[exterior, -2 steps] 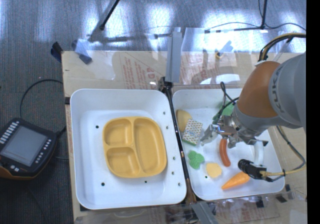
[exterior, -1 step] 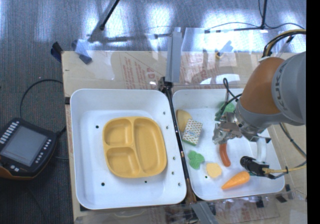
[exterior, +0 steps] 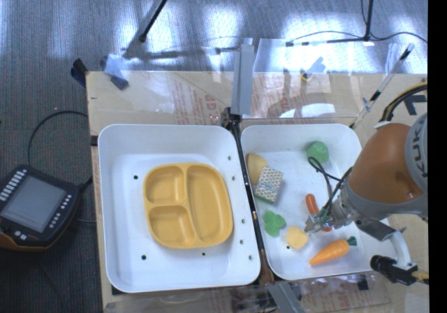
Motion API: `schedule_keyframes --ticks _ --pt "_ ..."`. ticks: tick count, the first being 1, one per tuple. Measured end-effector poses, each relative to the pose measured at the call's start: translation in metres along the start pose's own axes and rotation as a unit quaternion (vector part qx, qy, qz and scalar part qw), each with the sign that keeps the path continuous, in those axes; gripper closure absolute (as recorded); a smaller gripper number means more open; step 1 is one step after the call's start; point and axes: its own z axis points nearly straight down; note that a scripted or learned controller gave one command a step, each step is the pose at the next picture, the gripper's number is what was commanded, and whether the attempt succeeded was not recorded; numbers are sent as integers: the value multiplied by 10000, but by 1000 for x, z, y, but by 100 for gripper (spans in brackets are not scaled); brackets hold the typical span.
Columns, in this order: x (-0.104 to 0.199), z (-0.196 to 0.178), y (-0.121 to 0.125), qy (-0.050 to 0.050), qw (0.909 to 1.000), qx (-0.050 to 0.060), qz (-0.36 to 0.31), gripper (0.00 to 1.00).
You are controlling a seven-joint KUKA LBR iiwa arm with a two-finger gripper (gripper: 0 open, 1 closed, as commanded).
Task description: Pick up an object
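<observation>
We saw the arm [exterior: 391, 172] as a thick, rounded body, its broad orange band smooth and glossy with a soft highlight across the top. Beside the band the casing was pale grey, and dark letters, "KU", stood on it near the frame's edge. Below the orange the wrist was grey and darker in shade, narrowing toward the gripper [exterior: 318, 221], a small dark metal piece with bits of colour on it, too small to make out in detail. Thin black cables looped from the wrist toward the gripper. A grey bracket with a black cylindrical part stuck out beneath the wrist.
</observation>
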Motion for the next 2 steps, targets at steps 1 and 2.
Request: schedule_keyframes --ticks 1,2 --pt "-9 -88 55 -29 9997 -63 247 100" --pt "-9 -84 53 -11 9997 -19 257 0"
